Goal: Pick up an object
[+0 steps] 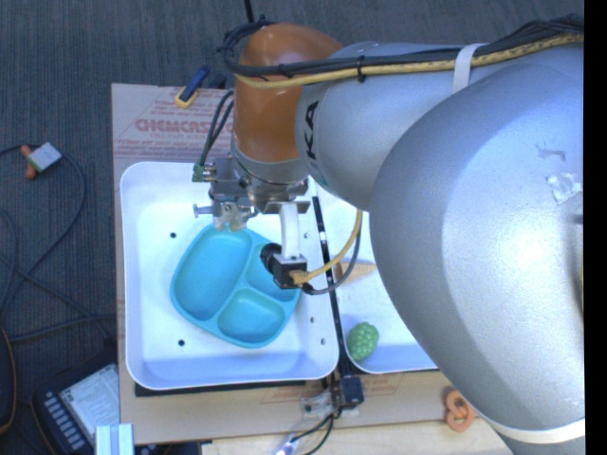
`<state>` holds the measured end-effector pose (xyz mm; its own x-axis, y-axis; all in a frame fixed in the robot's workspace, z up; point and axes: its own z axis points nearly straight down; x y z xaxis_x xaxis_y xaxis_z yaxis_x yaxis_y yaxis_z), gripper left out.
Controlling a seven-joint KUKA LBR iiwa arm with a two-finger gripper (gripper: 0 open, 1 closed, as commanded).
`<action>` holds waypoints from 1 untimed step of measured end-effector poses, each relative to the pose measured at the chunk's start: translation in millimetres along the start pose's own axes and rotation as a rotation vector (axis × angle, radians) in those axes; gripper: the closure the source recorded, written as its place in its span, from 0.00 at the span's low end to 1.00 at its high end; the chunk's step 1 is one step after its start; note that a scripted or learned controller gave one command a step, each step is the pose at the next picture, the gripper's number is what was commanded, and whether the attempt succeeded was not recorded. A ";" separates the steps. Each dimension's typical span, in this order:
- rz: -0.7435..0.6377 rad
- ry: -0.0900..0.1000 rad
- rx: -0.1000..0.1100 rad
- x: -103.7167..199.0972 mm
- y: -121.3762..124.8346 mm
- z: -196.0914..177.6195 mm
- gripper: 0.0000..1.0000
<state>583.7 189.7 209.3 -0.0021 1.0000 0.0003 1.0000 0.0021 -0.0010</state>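
**Gripper low over the blue plate in the left bin**

The grey arm (455, 207) is seen reaching in from the right, and a large part of the right side is covered by it. Its orange band (275, 93) stands above the far edge of the left bin (152, 349). The gripper (230, 214) is placed low in this bin, at the far rim of a blue divided plate (213, 278). Whether the rim is touched cannot be decided from this angle. It also cannot be told whether the gripper is released or clenched, because its tips are small and blurred here, and nothing is seen to be grasped.

The blue divided plate lies flat on the floor of the left bin, toward its right wall, with its compartments turned upward. A small green bumpy ball (361, 339) is found in the right bin (398, 354), in the near left corner, just beside the wall between the two bins. It is well apart from the gripper.

Both bins are set on a sheet of cardboard with red print (161, 126). A small orange object (458, 410) lies in front of the right bin, outside of it.
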 end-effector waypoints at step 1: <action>-0.001 -0.001 0.002 44.0 -51.5 -9.3 1.00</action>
<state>532.2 233.7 218.6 -0.0029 1.0000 -0.0005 1.0000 0.0029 -0.0030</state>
